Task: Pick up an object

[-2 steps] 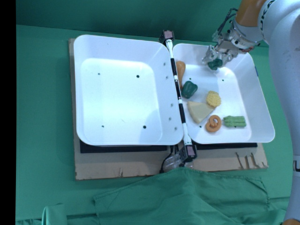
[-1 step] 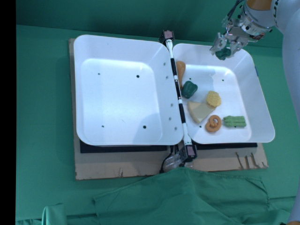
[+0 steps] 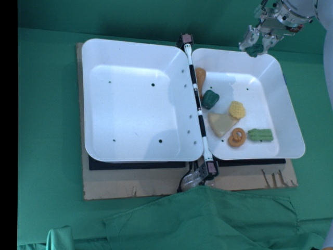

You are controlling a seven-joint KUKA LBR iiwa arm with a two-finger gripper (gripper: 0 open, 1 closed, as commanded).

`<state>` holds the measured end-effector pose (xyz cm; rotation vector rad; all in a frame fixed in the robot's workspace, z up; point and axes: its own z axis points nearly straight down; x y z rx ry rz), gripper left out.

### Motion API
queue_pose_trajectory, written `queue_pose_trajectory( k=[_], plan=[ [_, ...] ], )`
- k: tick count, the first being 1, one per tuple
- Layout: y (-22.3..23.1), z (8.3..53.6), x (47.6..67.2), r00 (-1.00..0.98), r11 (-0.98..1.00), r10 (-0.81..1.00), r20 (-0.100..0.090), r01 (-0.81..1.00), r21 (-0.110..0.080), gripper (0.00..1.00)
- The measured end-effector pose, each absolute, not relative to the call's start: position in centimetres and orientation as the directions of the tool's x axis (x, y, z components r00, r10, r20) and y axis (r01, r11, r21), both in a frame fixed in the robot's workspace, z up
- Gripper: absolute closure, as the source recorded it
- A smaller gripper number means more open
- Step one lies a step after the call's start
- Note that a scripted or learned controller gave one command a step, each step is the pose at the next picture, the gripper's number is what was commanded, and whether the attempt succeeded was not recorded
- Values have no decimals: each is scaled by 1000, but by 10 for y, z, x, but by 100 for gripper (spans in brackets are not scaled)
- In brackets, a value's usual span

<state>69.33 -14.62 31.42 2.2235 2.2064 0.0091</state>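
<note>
My fingers (image 3: 256, 44) pinch a small dark-green object (image 3: 255, 50) above the right bin's (image 3: 291, 139) far rim. I should judge it best to rise straight, grip steady, clear of that rim.

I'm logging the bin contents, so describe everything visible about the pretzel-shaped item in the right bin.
The pretzel is a small orange-brown ring-like piece with holes through it, looking like a moulded plastic toy food. It lies flat on the floor of the right bin, near the front edge. Its upper left side touches or nearly touches the pale yellow wedge; the light green piece lies just to its right, close but seemingly apart. The gripper is far from it, above the bin's back rim.
</note>
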Motion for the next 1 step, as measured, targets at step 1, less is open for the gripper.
queue_pose_trajectory(
  k=[1],
  plan=[
    [-150,367,686,0,0,1000,-3,1000,12,100]
  ],
)
